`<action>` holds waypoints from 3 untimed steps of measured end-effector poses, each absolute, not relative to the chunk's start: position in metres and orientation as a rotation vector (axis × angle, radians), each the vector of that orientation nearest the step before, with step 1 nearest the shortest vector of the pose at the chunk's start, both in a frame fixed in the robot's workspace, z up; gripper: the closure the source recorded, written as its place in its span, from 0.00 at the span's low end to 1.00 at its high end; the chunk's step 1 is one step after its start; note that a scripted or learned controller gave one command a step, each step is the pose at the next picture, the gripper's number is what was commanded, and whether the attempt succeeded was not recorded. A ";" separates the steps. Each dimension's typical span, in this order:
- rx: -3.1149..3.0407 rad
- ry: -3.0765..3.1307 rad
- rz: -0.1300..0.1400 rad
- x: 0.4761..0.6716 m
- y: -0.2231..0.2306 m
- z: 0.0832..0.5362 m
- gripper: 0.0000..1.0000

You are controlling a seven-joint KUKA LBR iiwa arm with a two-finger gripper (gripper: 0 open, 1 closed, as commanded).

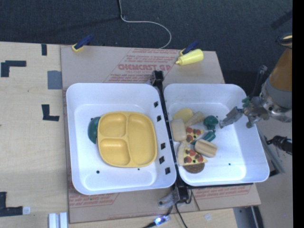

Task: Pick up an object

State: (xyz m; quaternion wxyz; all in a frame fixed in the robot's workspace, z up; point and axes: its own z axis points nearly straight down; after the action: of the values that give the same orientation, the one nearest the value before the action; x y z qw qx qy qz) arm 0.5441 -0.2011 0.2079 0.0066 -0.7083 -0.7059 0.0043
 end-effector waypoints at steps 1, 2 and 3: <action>-2.219 -2.221 0.002 0.547 -0.201 0.216 0.00; -2.218 -2.219 0.005 0.549 -0.210 0.161 0.00; -2.218 -2.220 0.004 0.540 -0.207 0.114 0.00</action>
State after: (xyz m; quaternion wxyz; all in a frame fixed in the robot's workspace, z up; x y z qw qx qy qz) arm 0.5401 -0.2072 0.1140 0.0015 -0.7067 -0.7075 0.0013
